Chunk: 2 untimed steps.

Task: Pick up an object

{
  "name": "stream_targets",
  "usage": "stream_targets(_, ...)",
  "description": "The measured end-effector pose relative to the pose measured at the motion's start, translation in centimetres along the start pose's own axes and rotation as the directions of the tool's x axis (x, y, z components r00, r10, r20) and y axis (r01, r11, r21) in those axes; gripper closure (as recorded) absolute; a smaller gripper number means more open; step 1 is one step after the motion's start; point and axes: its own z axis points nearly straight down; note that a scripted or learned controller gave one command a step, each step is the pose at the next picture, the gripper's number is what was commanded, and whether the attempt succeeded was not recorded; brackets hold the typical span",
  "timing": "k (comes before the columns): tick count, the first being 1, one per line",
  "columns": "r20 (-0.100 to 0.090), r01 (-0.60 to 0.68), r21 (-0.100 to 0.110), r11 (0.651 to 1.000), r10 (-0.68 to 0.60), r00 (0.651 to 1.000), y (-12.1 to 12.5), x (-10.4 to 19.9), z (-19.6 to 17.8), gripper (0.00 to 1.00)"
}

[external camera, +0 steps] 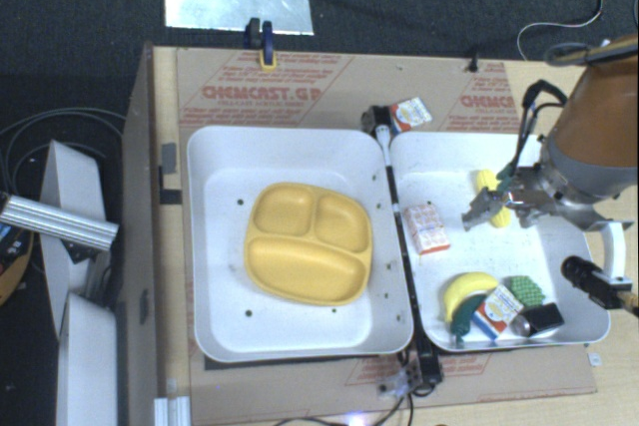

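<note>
My gripper (497,212) hangs low over the upper middle of the right bin (439,165), reaching in from the right. A small yellow object (486,181) lies right under it and is partly hidden by it. A yellow banana (467,291) rests at the bin's front. A small red-and-white packet (427,228) lies near the bin's left wall, to the left of the gripper.
The left bin (215,214) holds a yellow divided plate (308,242). At the right bin's front right sit a green object (528,291), a red, white and blue box (492,315) and a black object (544,319). A small carton (409,114) lies on the cardboard behind the bins.
</note>
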Motion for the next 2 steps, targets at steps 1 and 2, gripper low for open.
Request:
stream_targets(1, 0.000, -0.002, 0.003, 1.000, 0.002, 1.000, 5.2, -2.6, 9.0, 0.00)
stream_targets(2, 0.001, -0.002, 0.000, 1.000, 0.002, 1.000, 9.1, -6.3, 10.8, 0.00)
